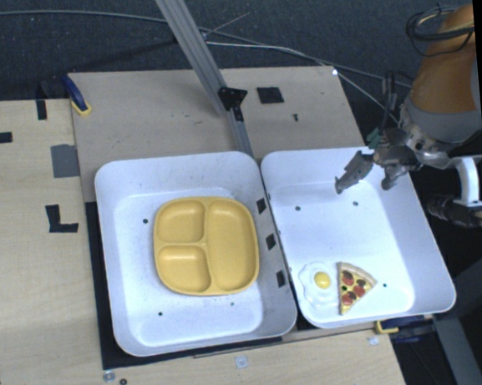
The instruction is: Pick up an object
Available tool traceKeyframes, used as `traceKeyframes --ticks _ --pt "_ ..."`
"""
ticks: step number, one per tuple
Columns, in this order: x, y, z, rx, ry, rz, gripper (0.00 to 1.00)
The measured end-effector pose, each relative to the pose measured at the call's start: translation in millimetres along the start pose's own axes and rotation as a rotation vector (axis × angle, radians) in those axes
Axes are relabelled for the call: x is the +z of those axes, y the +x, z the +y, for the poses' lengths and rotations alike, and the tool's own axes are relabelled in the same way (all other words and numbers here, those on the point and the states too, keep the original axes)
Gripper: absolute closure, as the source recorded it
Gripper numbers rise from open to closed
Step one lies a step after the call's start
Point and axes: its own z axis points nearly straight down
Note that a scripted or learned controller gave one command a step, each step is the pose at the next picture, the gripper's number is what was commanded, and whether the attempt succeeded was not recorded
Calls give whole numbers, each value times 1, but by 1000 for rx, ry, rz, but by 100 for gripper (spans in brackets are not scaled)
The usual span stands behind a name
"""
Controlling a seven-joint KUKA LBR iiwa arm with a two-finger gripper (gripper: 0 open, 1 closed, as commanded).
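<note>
Two small toy foods lie in the right bin point(413, 239), both near its front edge: a fried egg point(318, 283) with a yellow yolk on a white base, and touching its right side a pizza slice point(353, 286), a flat wedge with a tan crust and red dots of topping, its point toward the bin's back. Either one fits the task, and both look thin and low, so a grasp would probably have to come straight down and close across a narrow edge.

The left bin point(123, 240) carries a yellow divided plate point(205, 245) with three compartments, lying flat near the bin's middle. It is wide and shallow, a poor match for a two-finger pinch unless the rim is taken.

The gripper point(367, 173) hangs over the back right part of the right bin, near its back edge and well apart from the egg and the pizza slice. Its fingers appear spread wide with nothing between them, though the dark metal blurs against the arm behind. That pose suits a start or approach position: raised, unloaded, over the bin that has the small pieces. Judged so, the pick is not yet begun.
</note>
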Motion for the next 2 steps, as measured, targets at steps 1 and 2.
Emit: traceKeyframes --ticks 1,2 --pt "46 0 7 0 3 0 0" --pt "109 8 4 0 6 1 0"
